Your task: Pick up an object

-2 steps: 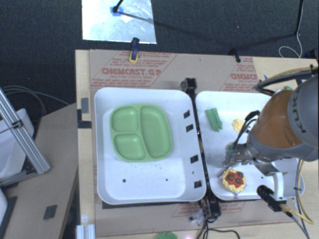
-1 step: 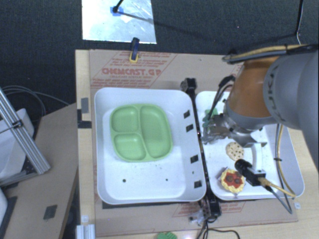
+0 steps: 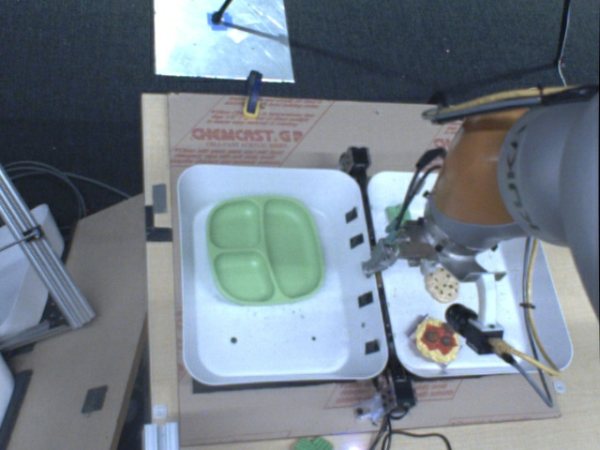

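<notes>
The gripper [image 3: 380, 257] sat at mid-frame, low over the left edge of the right bin [image 3: 403, 300], close against the divider between the bins. Whether it was open or closed could not be told. Just to its right lay a pale speckled cracker [image 3: 439, 284], and below that, toward the bottom, a red-and-yellow toy pizza [image 3: 438, 339]. A green divided plate [image 3: 265, 249] lay in the left bin [image 3: 197, 289].
</notes>
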